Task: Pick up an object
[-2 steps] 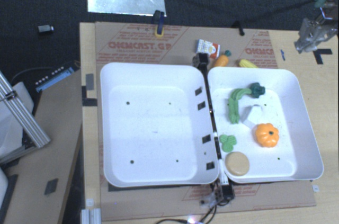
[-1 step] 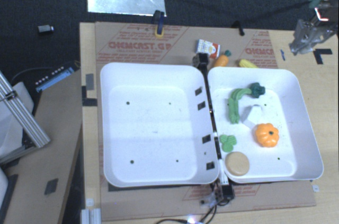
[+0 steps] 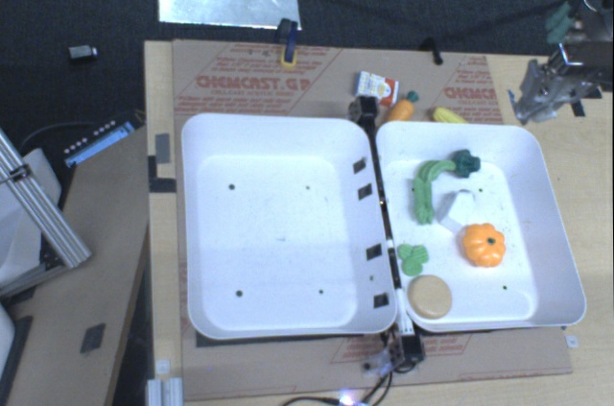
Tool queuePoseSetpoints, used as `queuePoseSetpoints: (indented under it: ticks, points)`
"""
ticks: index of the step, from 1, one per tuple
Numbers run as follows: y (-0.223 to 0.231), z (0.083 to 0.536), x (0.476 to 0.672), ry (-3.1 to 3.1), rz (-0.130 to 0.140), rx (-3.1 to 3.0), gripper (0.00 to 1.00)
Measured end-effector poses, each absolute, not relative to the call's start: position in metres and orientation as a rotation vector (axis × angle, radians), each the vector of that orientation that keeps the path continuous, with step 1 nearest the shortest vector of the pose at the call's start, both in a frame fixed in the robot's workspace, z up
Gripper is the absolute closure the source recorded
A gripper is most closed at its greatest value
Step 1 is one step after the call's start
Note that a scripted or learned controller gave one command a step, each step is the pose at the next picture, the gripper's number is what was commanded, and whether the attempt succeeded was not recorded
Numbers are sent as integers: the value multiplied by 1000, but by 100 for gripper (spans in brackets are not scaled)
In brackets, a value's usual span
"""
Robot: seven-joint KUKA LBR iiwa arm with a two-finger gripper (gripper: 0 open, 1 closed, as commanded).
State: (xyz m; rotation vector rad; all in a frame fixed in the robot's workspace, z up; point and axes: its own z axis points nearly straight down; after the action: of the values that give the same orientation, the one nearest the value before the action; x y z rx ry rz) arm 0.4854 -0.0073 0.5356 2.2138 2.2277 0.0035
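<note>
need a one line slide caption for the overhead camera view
Gripper poised beyond the right bin, which holds an orange pumpkin, green vegetable and tan disc.

Soft even overhead light, glare on white bins (image 3: 278,131), slightly grainy

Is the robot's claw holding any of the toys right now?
No, nothing is held. The claw hangs over the bench beyond the right bin, while the orange pumpkin lies in that bin.

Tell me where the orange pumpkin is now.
The orange pumpkin lies in the right bin, right of centre, just below a small white piece.
</note>
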Motion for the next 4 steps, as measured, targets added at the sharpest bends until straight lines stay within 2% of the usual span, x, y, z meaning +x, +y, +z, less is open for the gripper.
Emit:
queuePoseSetpoints:
  ticks: [3, 4]
  points:
    - [18, 535, 486, 2225, 3, 2216, 100]
    - [30, 535, 497, 2225, 3, 2215, 100]
